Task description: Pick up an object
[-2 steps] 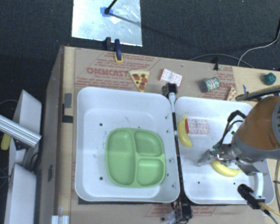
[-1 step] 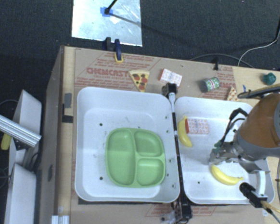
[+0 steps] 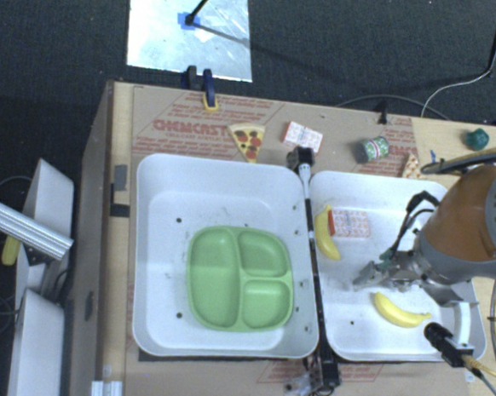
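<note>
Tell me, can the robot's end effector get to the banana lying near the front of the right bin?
Probably yes. The end effector hangs in the right bin, just beside that banana, with only bare bin floor between them.

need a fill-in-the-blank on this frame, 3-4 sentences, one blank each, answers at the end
1. The green divided plate lies in the ____ bin.
2. The right bin holds ____ bananas, one by the divider and one near the front.
3. The gripper hangs over the ____ bin.
4. The toy pizza slice lies ____ the bins, on the cardboard.

Missing words: left; two; right; outside
</note>
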`<state>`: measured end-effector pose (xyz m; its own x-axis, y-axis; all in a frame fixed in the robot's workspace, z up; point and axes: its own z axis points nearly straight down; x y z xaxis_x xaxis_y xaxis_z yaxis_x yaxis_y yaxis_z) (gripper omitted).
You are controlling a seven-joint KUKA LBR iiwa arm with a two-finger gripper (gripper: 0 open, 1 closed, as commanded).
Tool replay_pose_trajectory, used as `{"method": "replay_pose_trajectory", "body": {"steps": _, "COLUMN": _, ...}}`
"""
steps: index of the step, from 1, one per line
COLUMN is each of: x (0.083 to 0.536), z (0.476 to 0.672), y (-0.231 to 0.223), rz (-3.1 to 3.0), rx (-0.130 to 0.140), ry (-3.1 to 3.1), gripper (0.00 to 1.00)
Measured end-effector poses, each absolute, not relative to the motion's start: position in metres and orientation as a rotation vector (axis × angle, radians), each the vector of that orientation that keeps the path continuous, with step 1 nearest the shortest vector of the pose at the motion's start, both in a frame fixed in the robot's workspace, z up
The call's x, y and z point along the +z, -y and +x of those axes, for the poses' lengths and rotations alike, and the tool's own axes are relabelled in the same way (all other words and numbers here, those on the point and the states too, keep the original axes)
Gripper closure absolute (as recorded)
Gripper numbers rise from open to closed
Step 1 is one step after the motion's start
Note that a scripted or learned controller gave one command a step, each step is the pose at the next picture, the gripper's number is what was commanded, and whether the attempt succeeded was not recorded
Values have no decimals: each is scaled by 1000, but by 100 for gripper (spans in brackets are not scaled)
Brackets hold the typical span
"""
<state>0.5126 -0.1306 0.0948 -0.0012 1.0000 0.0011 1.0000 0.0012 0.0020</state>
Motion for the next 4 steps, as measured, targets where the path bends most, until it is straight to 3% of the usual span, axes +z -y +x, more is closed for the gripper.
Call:
{"method": "replay_pose_trajectory", "body": {"steps": 1, "x": 94, "z": 487, "y": 134, "rz": 2221, "rx": 1, "ry": -2222, "gripper": 0}}
{"method": "replay_pose_trajectory", "body": {"steps": 2, "x": 104, "z": 488, "y": 134, "rz": 2218, "rx": 4, "ry": -2222, "gripper": 100}}
{"method": "replay_pose_trajectory", "body": {"steps": 3, "x": 104, "z": 488, "y": 134, "rz": 2218, "rx": 4, "ry": -2222, "gripper": 0}}
{"method": "replay_pose_trajectory", "body": {"steps": 4, "x": 164, "z": 551, "y": 193, "rz": 2215, "rx": 2, "ry": -2223, "gripper": 0}}
